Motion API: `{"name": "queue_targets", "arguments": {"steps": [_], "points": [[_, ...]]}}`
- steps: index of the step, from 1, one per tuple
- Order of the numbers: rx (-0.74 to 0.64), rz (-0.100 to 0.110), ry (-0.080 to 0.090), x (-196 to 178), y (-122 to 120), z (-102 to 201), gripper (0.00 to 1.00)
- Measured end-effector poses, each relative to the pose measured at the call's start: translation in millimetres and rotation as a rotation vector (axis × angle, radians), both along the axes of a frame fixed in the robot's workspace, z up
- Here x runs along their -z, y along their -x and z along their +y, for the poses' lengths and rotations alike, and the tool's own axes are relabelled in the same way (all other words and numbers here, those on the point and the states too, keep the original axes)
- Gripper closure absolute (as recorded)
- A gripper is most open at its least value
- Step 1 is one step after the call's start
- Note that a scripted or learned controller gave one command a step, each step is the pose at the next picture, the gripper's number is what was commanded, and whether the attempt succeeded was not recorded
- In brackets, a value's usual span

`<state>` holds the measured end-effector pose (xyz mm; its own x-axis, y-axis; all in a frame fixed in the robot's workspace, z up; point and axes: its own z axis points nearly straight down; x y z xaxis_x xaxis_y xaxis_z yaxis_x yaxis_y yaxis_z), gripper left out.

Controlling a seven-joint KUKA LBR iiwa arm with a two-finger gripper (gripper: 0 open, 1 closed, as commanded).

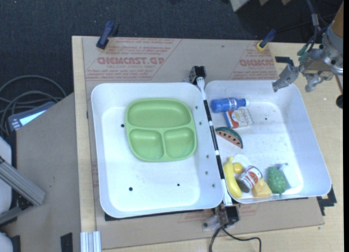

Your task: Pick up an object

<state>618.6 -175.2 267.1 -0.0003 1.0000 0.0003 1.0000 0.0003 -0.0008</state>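
The arm comes in from the right edge of the view, up near the far right corner of the tabletop [163, 49]. Its gripper [299, 79] hangs above the far right corner of the right bin [311, 136], with its two fingers spread apart and nothing between them. One fingertip [283, 79] sits over the bin's far rim; the other is just to its right, outside the rim. The wrist is tilted, so the fingers point down and toward the left.

The things to pick all lie in the right bin. A blue bottle [226, 104] lies on its side near the bin's far left corner, with a small red and white packet [240, 118] just beside it toward the near side. A watermelon slice [229, 137] lies along the left wall, about midway. Along the near edge, a banana [233, 179] lies by the near left corner, a small can [250, 177] touches it, a yellow block [262, 189] sits next to the can, and a bunch of green grapes [277, 179] is at the end of the row.

The left bin [109, 136] holds a green divided tray [161, 129], lying flat toward its far side.
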Motion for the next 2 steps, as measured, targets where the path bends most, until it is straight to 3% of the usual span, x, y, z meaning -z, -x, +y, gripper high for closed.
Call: {"name": "queue_targets", "arguments": {"steps": [1,2], "points": [[0.000,0.001,-0.001,82,18,53,0.00],[0.000,-0.008,0.003,180,8,81,0.00]]}}
